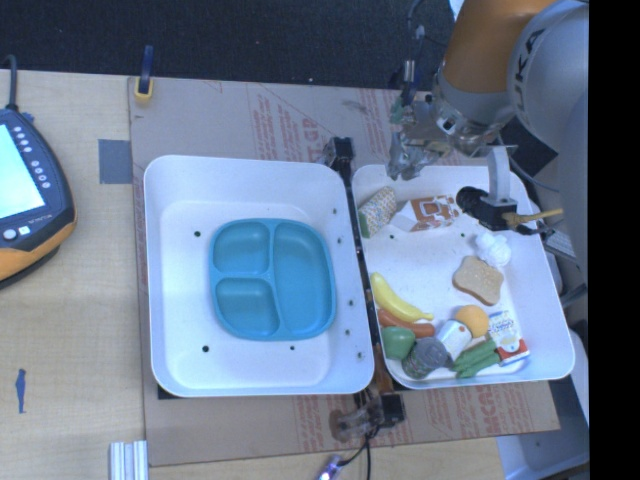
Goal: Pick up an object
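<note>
The gripper [405, 163] hangs over the far left corner of the right bin [556, 313], and the closest thing to it is a small wrapped packet [378, 210] lying just nearer and slightly left of it, its long axis slanting. Whether the fingers are spread or pressed together I cannot tell, since they are small and dark against the rim. The arm [520, 48] is cut off at the right, and the toys heaped in the bin's near corner overlap.
</note>
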You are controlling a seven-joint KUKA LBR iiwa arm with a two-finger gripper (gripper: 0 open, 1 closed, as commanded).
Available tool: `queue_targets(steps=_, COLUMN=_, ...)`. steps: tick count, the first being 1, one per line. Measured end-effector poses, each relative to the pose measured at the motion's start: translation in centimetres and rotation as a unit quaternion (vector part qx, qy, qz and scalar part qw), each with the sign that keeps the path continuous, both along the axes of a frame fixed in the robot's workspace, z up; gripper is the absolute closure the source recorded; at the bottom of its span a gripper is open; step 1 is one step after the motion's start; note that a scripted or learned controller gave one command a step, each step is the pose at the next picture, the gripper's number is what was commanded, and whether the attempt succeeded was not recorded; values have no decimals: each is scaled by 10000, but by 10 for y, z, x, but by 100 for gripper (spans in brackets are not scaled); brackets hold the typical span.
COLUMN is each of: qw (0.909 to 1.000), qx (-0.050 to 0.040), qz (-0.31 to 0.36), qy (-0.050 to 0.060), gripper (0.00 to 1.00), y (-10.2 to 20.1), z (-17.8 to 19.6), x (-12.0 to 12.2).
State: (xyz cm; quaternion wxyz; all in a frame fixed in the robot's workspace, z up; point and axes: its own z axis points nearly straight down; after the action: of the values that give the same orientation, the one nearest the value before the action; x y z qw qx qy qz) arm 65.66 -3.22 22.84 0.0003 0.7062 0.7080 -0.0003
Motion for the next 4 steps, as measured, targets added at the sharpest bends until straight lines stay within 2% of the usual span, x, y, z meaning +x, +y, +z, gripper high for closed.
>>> queue_targets(steps=1, qw=10000, qx=1, qz=2, qy=3, gripper=0, y=0, z=0, x=0)
queue_targets(steps=2, qw=10000, qx=6, qz=12, qy=-1, gripper=0, y=88, z=8, x=0)
queue_targets(steps=3, qw=10000, qx=0, qz=12, qy=-5, gripper=0, y=127, z=1, x=0)
queue_targets(steps=4, qw=10000, qx=-10, qz=5, qy=28, gripper=0, y=64, z=-37, x=-1)
